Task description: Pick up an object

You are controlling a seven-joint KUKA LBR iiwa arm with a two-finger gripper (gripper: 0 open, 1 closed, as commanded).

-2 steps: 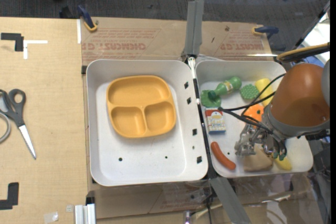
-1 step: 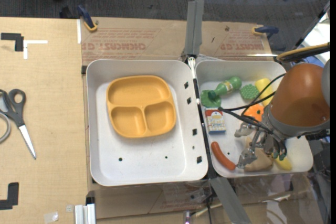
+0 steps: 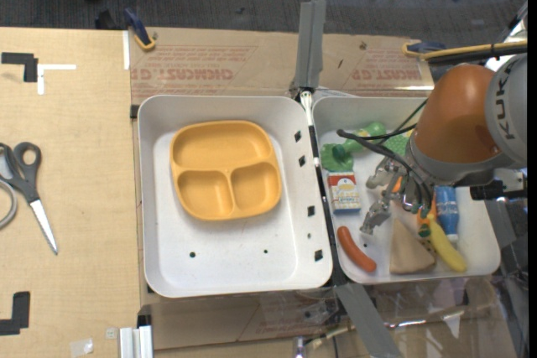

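My gripper [image 3: 379, 210] hangs low inside the right bin [image 3: 369, 106], under the arm's orange band [image 3: 457, 126]. It is just above the bin floor, between a small white and red carton [image 3: 344, 190] and a tan wedge [image 3: 409, 251]. A red sausage [image 3: 356, 250] lies just below and left of it. A yellow banana [image 3: 443, 247] and a blue bottle [image 3: 446, 210] lie to its right, partly under the wrist. A green item [image 3: 340, 153] sits at the bin's back left. I see nothing held in the gripper.
The left bin [image 3: 159, 205] holds a yellow divided plate [image 3: 225, 169]. A grey divider post [image 3: 310, 46] stands behind the bins' shared wall. Scissors [image 3: 29, 189] lie on the wooden bench at the far left. Cables run over the right bin's back.
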